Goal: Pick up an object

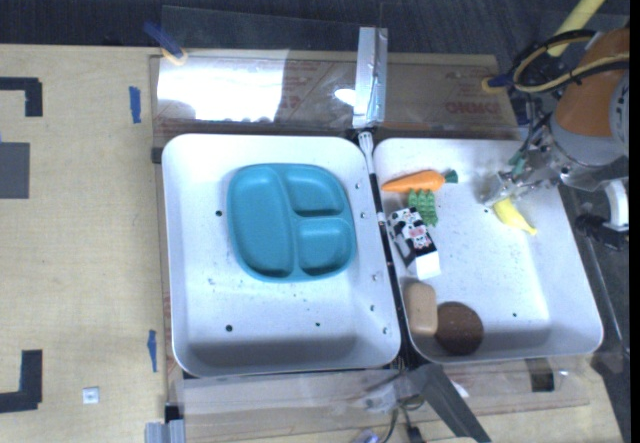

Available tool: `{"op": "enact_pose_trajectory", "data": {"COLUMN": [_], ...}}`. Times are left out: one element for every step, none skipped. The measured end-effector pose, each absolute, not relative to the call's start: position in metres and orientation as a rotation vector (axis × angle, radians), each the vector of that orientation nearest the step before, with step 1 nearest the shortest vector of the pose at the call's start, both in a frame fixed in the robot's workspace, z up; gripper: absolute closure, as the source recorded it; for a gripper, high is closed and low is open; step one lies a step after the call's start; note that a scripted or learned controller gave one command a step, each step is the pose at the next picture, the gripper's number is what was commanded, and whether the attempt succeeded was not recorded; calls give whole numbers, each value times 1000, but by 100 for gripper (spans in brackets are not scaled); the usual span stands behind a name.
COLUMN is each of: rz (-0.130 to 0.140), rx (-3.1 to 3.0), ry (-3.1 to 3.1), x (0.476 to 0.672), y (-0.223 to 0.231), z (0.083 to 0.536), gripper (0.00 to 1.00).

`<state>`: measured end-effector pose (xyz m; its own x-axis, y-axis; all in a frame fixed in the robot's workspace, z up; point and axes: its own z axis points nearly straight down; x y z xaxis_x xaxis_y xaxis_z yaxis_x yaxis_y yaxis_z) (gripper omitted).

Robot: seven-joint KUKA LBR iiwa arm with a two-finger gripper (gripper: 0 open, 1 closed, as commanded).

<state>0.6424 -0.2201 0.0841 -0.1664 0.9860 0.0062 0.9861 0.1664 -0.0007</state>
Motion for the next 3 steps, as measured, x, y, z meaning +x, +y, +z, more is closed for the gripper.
{"op": "enact_pose_trajectory", "data": {"rz": [25, -6, 1], "rx": [-1735, -1765, -1940], "ry": [-2601, -2610, -2469], "x": [659, 670, 663], "y": [-182, -146, -71], "z": [85, 195, 210], "gripper": [100, 100, 100]}}
